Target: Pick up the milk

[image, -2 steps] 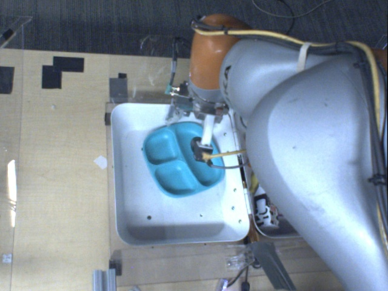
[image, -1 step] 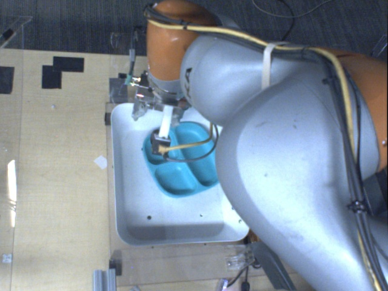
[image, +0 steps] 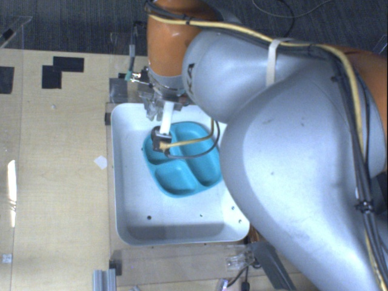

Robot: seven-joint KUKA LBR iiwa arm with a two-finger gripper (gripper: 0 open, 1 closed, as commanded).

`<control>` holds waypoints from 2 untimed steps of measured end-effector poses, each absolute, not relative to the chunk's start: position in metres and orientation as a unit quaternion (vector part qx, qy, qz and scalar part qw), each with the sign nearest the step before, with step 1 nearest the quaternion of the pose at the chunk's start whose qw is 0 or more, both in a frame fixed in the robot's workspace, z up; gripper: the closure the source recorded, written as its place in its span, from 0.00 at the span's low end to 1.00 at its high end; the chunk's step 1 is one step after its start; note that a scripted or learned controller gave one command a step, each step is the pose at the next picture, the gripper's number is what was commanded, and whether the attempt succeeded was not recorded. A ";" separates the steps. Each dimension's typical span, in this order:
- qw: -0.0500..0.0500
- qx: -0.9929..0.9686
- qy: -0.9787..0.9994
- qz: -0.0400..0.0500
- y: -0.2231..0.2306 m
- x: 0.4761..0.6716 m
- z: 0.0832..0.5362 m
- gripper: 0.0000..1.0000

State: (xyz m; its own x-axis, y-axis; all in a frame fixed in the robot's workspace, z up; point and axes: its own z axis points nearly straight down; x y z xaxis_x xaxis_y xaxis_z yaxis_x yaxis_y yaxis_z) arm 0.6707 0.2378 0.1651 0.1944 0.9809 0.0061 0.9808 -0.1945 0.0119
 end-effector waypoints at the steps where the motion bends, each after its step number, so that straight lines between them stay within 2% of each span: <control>1: 0.002 0.694 0.720 0.003 0.200 0.670 0.182 1.00; 2: 0.000 0.778 0.628 0.002 0.167 0.669 0.153 1.00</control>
